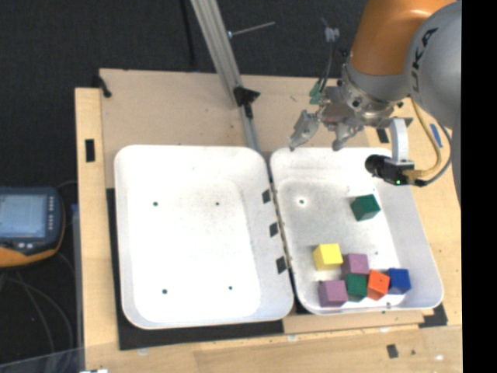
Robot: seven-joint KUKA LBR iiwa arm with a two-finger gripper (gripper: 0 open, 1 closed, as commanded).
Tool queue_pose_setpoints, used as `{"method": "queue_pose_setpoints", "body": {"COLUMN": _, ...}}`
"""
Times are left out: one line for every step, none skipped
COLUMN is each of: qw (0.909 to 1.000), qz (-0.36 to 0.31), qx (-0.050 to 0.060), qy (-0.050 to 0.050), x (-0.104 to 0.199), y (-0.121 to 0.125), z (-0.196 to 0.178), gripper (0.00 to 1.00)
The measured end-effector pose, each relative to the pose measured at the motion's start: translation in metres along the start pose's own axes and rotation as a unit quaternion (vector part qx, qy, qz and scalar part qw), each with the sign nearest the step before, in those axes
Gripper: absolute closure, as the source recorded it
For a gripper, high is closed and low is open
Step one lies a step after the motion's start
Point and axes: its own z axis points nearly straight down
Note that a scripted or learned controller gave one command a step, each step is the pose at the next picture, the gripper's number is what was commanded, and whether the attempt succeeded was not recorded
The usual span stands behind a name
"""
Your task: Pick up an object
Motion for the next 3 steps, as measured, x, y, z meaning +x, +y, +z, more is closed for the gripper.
{"method": "queue_pose_setpoints", "body": {"qw": 1.0, "qz": 0.005, "qx": 0.004, "qy": -0.001, "x": 0.018, "y": -0.059, "z": 0.094, "gripper": 0.0}}
{"method": "queue_pose_setpoints", "body": {"qw": 1.0, "qz": 0.008, "qx": -0.003, "qy": 0.0, "x": 0.017, "y": -0.055, "z": 0.079, "gripper": 1.0}}
{"method": "queue_pose_setpoints", "body": {"qw": 1.0, "qz": -0.001, "qx": -0.002, "qy": 0.001, "x": 0.101, "y": -0.042, "z": 0.072, "gripper": 1.0}}
